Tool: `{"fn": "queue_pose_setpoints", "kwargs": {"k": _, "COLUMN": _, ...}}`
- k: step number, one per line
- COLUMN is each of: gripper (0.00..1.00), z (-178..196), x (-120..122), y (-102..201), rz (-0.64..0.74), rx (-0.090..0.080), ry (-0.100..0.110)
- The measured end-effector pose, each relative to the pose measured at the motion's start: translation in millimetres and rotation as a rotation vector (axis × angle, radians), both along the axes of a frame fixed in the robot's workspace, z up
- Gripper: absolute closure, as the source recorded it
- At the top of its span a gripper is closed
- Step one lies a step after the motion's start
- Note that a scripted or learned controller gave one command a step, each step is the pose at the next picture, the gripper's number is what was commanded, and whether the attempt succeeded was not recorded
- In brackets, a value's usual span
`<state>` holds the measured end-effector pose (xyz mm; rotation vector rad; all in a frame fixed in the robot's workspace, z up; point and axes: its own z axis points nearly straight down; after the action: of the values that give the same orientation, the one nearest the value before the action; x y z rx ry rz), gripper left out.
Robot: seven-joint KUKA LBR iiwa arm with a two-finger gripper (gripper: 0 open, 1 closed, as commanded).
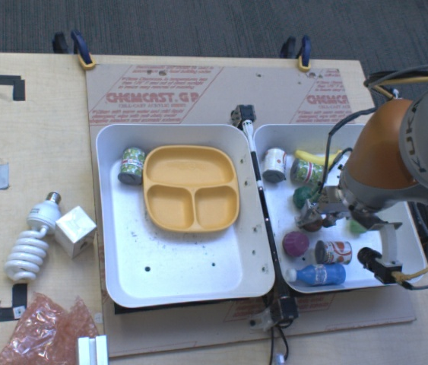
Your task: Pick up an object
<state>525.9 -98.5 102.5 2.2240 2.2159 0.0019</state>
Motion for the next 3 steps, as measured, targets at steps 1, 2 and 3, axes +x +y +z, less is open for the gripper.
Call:
{"fn": "queue_pose_setpoints", "kwargs": {"k": 1, "gripper": 1.00, "z": 90, "x": 9, "y": 67, "rz": 0.004, "rx": 0.000, "ry": 0.000}}
{"fn": "queue_pose_setpoints", "kwargs": {"k": 2, "gripper": 1.00, "z": 176, "x": 34, "y": 151, "rz": 0.006, "rx": -0.001, "ry": 0.001}}
{"fn": "queue_pose_setpoints", "kwargs": {"k": 3, "gripper": 1.00, "z": 192, "x": 24, "y": 208, "rz": 0.006, "rx": -0.001, "ry": 0.001}}
